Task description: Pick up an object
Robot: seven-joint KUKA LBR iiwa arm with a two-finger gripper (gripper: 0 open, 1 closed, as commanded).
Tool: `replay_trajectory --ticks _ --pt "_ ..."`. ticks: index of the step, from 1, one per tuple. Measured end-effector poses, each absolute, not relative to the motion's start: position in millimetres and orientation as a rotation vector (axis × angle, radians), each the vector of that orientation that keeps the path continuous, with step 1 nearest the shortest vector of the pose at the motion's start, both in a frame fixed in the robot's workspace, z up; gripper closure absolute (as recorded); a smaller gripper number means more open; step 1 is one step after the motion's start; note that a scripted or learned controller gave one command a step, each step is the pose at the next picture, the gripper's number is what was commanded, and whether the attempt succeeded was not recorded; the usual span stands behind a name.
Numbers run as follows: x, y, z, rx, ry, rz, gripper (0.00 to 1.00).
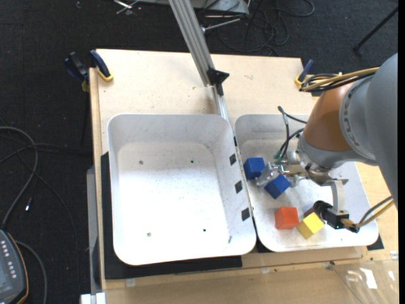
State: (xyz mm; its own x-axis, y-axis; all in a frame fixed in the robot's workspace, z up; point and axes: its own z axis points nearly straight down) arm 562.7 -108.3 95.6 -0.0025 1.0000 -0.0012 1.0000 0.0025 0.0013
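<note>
Two blue cubes [254, 167] by gripper [276, 176]; nearer cube [277, 186] apparently pinched. Light, rigid, probably slick; best taken across flat faces.

The grey arm [373, 116] enters from three o'clock, its orange band [326, 122] bent down toward nine o'clock, the hand [273, 173] low at its tip

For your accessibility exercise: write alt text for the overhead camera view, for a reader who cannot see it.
A grey and orange robot arm reaches into the right white bin, its gripper at two blue cubes. An orange cube and a yellow cube lie nearer the front beside the left bin.
</note>
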Motion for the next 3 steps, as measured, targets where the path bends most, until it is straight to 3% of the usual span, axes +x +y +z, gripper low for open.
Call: replay_trajectory --ticks 1,2,3 --pt "562.8 -108 105 2.215 2.225 0.0 1.0" --pt "545.7 -2 199 2.208 2.232 0.011 1.0" --pt "556.7 88 195 2.211 2.235 0.004 1.0"
